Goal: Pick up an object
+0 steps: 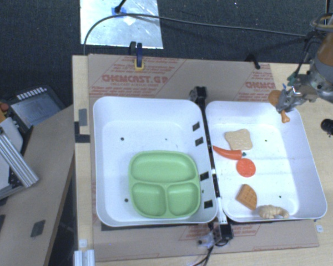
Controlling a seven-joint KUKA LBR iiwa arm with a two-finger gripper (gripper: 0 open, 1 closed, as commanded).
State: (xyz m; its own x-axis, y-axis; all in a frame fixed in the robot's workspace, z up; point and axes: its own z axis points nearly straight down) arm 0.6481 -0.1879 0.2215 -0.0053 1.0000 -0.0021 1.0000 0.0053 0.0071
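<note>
An orange object (278, 105) sits between my fingers, gripped at about the 2 o'clock corner of the right bin (305, 165), over its far rim. Part of the object shows to the 9 o'clock side of my gripper (287, 101) and a small orange tip hangs at its 6 o'clock side. What kind of item it is, I cannot tell. My fingers are closed on it.

My arm (328, 60) enters from 3 o'clock, grey with the orange band above the wrist.

Inside the right bin, from my gripper toward 7 o'clock: a pale bread-like slice (238, 139), then a red-orange chilli-shaped piece (227, 153) lying just beside it at its 7 o'clock, its end near a red round disc (246, 168). Further toward 6 o'clock lies a brown wedge-shaped piece (247, 196), and just beside that, at its 5 o'clock, a pale lumpy piece (272, 211) near the bin's front wall.

The left bin (111, 126) lies at 9 o'clock of the right bin, touching it along a clipped seam. It holds a green three-compartment tray (164, 183) at its 5 o'clock portion. Both bins rest on a brown board (155, 76).
</note>
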